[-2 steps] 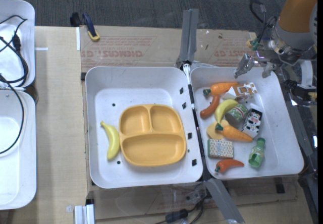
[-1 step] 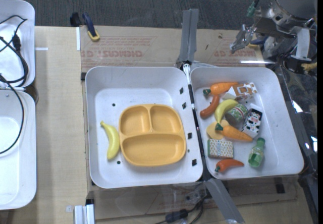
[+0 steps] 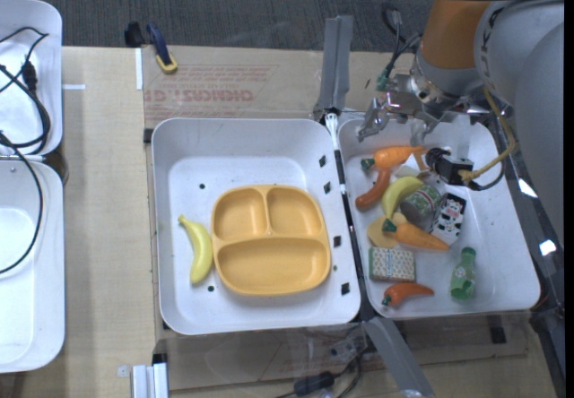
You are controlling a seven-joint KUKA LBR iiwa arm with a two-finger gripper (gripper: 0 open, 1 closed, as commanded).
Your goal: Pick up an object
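Several objects crowd the right bin [image 3: 502, 293], so the end effector [image 3: 395, 114], whose state I cannot tell, hanging above its far left corner, should descend straight on the orange carrot [image 3: 397, 157] just below, away from the wall

Robotics lab: arm [image 3: 502, 20], test bins [image 3: 170, 208]

left bin [image 3: 170, 208]: tray [image 3: 269, 239], banana [image 3: 199, 248] left | right bin [image 3: 502, 289]: clutter
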